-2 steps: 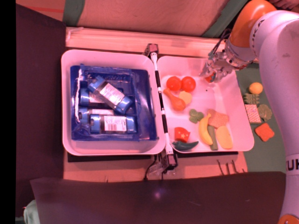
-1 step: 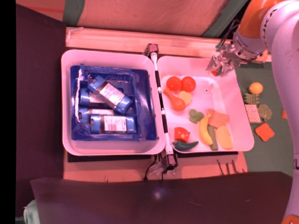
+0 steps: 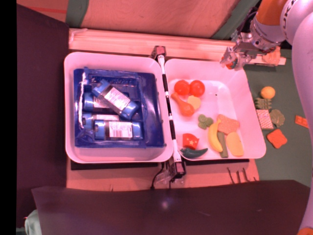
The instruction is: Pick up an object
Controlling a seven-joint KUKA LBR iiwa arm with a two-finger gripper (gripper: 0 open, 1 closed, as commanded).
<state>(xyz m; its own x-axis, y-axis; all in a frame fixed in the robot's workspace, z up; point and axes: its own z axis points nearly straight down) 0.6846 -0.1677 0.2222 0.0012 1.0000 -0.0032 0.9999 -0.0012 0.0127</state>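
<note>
One banana (image 3: 213, 137) lies lengthwise, near-vertical; right bin (image 3: 244, 89).

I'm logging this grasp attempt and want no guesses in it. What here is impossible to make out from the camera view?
- Pincer: small and blurred above the right bin's far corner; its finger state is unreadable.
- Bottles in the left bin's blue tray: label print too small to read.
- Toy food heap: pieces overlap, hiding lower ones.
- Arm: cut off by the top and right edges.
</note>
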